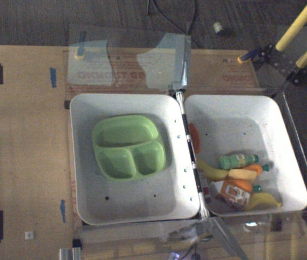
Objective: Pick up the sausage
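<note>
Sausage [194, 138]: slim, reddish, long axis up-down along right bin's [283, 145] left wall | Gripper: cannot tell its state

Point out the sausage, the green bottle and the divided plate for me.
sausage [195, 137]: camera view, middle of its orange-red length by the right bin's left wall.
green bottle [237, 160]: camera view, on its body.
green divided plate [125, 130]: camera view, floor of its large compartment.

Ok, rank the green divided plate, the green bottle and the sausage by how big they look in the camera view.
1. green divided plate, clearly largest.
2. green bottle and sausage: they look alike in size, so I won't rank them.
</note>
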`<state>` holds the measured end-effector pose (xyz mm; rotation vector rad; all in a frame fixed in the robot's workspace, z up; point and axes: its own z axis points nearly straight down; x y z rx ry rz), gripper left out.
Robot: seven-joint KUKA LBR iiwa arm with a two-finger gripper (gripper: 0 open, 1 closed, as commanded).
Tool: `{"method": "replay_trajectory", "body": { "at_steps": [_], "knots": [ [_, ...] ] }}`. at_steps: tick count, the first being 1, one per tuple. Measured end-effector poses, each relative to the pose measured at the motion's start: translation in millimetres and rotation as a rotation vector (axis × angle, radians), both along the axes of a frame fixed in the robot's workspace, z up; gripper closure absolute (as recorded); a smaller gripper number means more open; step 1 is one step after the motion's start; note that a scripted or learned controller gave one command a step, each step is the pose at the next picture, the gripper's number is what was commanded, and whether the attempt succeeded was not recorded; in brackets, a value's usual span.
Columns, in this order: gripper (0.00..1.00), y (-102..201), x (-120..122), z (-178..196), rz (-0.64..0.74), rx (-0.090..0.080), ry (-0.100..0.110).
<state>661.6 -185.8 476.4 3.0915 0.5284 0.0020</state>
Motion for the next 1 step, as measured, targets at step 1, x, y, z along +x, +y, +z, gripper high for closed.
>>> {"method": "replay_trajectory", "body": {
  "at_steps": [1],
  "knots": [
    [1.0, 4.2, 1.6, 10.5, 0.008, -0.002, -0.002]
  ]
}}
